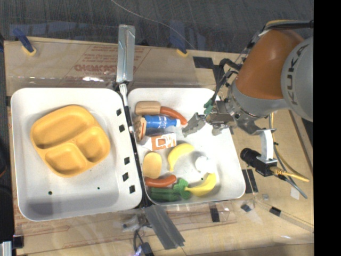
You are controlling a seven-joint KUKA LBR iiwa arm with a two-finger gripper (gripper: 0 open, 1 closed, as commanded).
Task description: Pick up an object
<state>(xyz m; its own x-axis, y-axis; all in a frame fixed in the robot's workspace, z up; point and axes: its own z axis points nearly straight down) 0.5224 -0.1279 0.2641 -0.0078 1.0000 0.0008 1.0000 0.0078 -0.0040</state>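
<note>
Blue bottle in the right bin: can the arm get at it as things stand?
Probably yes. The blue plastic bottle lies uncovered on top, and the pincer hangs beside its cap end. The orange sausage and the brown bread roll crowd it, so finger room looks tight.

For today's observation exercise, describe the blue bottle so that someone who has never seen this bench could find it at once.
Start at the right-hand white bin, the one crowded with toy food. Look to its upper left part, just below the bread roll and beside the red sausage. The blue bottle lies on its side there, the only blue item among yellow, orange and red neighbours.
</note>
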